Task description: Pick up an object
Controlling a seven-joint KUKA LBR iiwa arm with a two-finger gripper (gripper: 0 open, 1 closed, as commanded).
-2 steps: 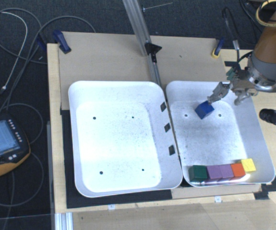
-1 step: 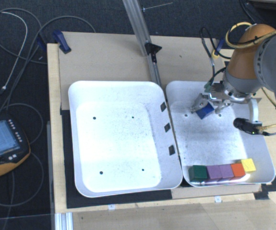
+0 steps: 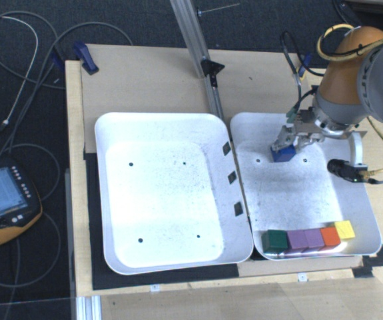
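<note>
Camera view looks down on a tan wooden bench (image 3: 151,79) carrying two shallow white plastic bins side by side. Biggest thing on it is the left white bin (image 3: 111,132), sitting toward the bench's left and front edges on a black mat (image 3: 96,272). Next to it, touching along the middle, is the right white bin (image 3: 291,205), reaching to the bench's front right corner. The grey KUKA arm with the orange band (image 3: 351,65) comes in over the bench's right edge and bends down into the back part of the right bin. A slanted aluminium rail (image 3: 188,25) crosses the bench's back edge and runs down to the gap between the bins. The two-finger gripper (image 3: 286,145) is near the right bin's back edge, and its fingers look closed around a small blue block (image 3: 284,154), which sticks out just below them, so it seems gripped. Along the right bin's front edge there's a row of small cubes touching each other: green cube (image 3: 276,241), purple cube (image 3: 304,239), orange cube (image 3: 329,235), and yellow cube (image 3: 345,230) nearest the front right corner.
</note>
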